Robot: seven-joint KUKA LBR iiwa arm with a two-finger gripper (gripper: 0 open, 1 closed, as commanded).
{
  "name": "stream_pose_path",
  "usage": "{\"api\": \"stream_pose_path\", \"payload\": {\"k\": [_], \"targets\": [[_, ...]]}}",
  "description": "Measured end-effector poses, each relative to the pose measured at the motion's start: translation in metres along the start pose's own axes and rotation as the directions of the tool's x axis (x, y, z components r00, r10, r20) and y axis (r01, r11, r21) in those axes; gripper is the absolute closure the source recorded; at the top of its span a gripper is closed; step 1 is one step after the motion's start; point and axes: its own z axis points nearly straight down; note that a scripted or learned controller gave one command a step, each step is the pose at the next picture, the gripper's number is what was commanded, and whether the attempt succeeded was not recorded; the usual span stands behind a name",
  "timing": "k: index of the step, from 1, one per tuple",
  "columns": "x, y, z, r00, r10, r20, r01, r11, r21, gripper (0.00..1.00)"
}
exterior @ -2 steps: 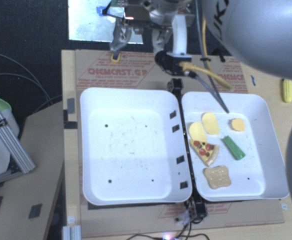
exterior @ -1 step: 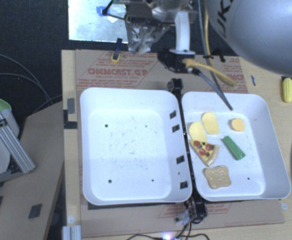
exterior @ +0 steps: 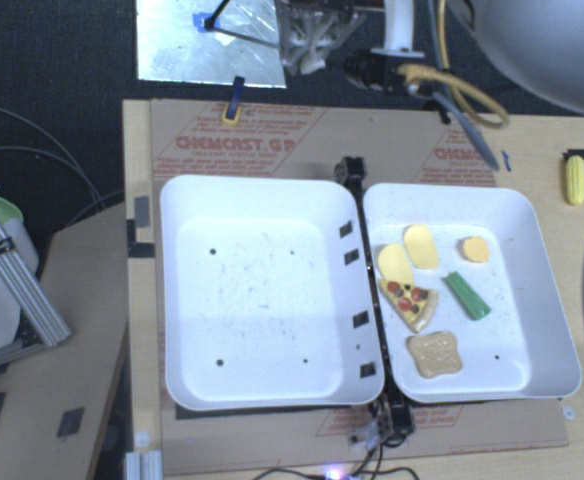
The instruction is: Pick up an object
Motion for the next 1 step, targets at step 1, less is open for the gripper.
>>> {"api": "stream_pose_path", "payload": {"k": [1], "targets": [[-0.0442,-0.0027,0.0449,1.000,0.002,0.003,-0.002,1.000,0.008,1.00]]}}
